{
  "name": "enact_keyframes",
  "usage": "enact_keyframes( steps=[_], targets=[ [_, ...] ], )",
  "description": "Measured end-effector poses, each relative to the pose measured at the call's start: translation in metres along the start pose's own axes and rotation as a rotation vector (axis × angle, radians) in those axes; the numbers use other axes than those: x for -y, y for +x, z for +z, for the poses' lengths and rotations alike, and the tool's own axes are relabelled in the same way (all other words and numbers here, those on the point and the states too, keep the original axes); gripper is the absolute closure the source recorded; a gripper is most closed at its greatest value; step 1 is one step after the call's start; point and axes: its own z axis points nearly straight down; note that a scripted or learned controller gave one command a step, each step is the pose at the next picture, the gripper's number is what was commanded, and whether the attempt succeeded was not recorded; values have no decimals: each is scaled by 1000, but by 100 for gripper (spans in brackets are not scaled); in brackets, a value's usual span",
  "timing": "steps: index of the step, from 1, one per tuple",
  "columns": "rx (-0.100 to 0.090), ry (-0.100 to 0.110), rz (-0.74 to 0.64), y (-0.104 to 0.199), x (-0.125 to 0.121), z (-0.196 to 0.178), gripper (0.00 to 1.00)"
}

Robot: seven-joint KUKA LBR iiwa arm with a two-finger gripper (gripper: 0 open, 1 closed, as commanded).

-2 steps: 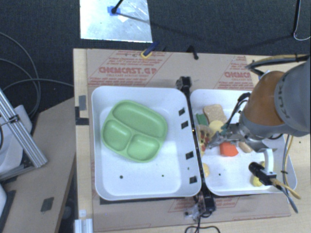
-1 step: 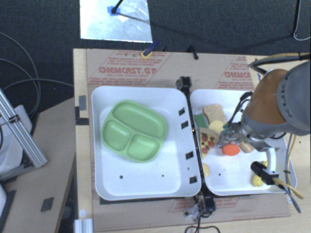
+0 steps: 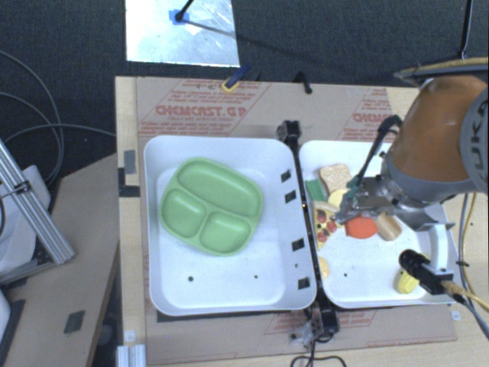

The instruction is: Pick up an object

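My gripper (image 3: 353,203) hangs low over the right bin (image 3: 359,285), in the middle of a cluster of toy food. Under and around it lie a red-orange round piece (image 3: 362,228), a tan piece (image 3: 388,227), a pizza slice (image 3: 325,225), a yellow piece (image 3: 337,198), a green block (image 3: 315,188) and a slice of bread (image 3: 335,177). The gripper body hides whatever sits directly beneath it. I cannot see anything held in it.
The left bin (image 3: 172,277) holds a green divided plate (image 3: 212,205). A yellow piece (image 3: 406,283) lies at the right bin's front right, by a black fixture (image 3: 419,268). A pale yellow piece (image 3: 323,266) rests against the divider (image 3: 306,228).
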Motion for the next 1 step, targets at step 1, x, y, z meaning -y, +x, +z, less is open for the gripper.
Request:
enact_keyframes(
  steps=[1],
  targets=[
    [3,13,4,41,3,4,100]
  ],
)
